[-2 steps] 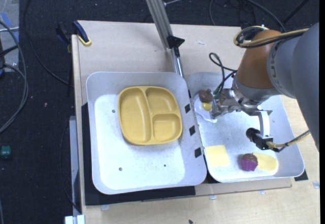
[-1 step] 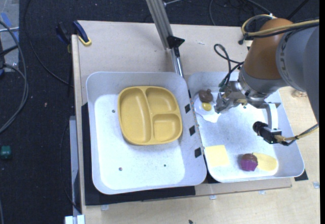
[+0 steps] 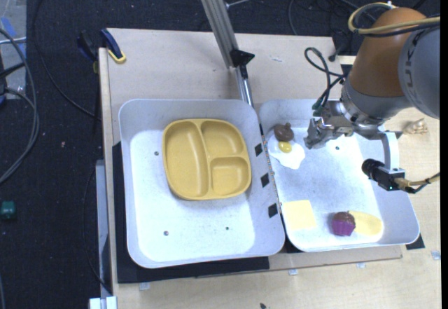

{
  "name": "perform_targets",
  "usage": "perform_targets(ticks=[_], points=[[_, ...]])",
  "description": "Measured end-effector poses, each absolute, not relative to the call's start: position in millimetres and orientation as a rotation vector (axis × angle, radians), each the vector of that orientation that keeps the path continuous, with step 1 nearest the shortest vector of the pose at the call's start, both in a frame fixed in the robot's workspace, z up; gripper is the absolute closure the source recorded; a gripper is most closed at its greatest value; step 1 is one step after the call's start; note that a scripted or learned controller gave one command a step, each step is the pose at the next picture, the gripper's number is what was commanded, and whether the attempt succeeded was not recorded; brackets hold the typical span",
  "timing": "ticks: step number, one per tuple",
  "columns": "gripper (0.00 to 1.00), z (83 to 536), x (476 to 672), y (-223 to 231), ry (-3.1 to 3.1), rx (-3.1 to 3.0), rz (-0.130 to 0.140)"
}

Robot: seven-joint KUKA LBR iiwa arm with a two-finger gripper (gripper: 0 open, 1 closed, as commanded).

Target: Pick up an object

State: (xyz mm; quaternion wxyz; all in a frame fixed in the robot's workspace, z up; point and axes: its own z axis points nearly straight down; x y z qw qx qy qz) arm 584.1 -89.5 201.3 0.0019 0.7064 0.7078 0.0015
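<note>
The right bin [image 3: 392, 195] holds a white fried egg with a yellow yolk [image 3: 287, 153] at its upper left, with a small brown lump [image 3: 283, 132] just above the egg. A pale yellow square slice [image 3: 299, 215] lies near the bin's front edge. A purple lump [image 3: 342, 223] rests beside a yellow flat piece [image 3: 369, 224] at the front right. My gripper [image 3: 316, 136] hangs low over the bin's upper part, just right of the egg and the brown lump. Nothing shows between its tips.
The left bin [image 3: 140, 181] bears a yellow divided tray [image 3: 207, 158]. A slanted metal pole [image 3: 218, 10] runs down to the gap between the bins. Cables trail on the dark floor around the bench. A black block on a cable [image 3: 381, 174] hangs over the right bin.
</note>
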Motion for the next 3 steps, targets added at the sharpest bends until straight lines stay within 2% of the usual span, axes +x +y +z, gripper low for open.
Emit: perform_targets(ticks=[1,2,3], points=[[1.00,256.6,592.9,-96.2,2.221,2.216,0.004],[1.00,275.9,593.6,-96.1,2.222,2.216,0.003],[1.00,278.8,577.3,-45.3,2.230,2.214,0.000]])
